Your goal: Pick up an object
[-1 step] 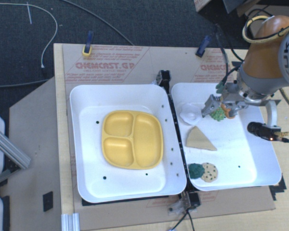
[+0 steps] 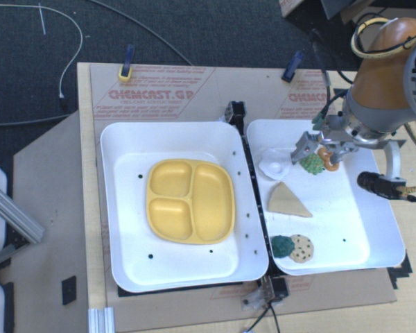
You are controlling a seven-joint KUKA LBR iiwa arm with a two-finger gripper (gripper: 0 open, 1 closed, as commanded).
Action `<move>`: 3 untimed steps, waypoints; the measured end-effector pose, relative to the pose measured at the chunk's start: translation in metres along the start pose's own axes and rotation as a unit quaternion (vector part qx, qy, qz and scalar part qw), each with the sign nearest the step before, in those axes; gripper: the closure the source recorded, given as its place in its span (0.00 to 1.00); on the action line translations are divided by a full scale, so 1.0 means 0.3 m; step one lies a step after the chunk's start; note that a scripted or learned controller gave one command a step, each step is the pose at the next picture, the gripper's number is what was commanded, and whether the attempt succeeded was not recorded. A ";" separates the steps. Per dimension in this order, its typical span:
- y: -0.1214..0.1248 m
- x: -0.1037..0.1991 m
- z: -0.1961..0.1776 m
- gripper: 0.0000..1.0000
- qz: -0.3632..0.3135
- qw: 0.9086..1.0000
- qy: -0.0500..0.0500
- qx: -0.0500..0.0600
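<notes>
My gripper (image 2: 317,155) hangs low over the back of the right bin (image 2: 374,245). Directly at its tip lie a small green leafy piece (image 2: 310,164) and an orange ring-shaped piece (image 2: 329,161); whether either is gripped is hidden by the wrist. Left of the gripper rests a white scoop-like piece (image 2: 272,166). A tan wedge (image 2: 288,202) sits mid-bin, nearer the front. At the bin's front left are a dark green lump (image 2: 281,245) and a speckled cookie (image 2: 301,248), side by side.
The left bin (image 2: 118,186) holds a yellow divided plate (image 2: 191,201) in its middle. A black clamp (image 2: 235,111) stands at the back where the two bins meet. Bare white floor lies in the right bin's right half.
</notes>
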State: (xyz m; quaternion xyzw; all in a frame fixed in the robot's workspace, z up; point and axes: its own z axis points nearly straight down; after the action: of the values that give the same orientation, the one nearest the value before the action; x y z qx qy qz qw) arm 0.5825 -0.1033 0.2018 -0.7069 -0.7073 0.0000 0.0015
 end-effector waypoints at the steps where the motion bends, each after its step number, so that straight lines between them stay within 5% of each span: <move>1: 0.008 -0.008 0.140 0.00 0.000 1.000 0.000 0.001; 3: 0.001 -0.015 0.393 0.00 0.001 1.000 0.000 0.001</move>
State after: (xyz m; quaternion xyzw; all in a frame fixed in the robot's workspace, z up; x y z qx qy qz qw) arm 0.5825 -0.1075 0.0840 -0.7073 -0.7069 0.0005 0.0019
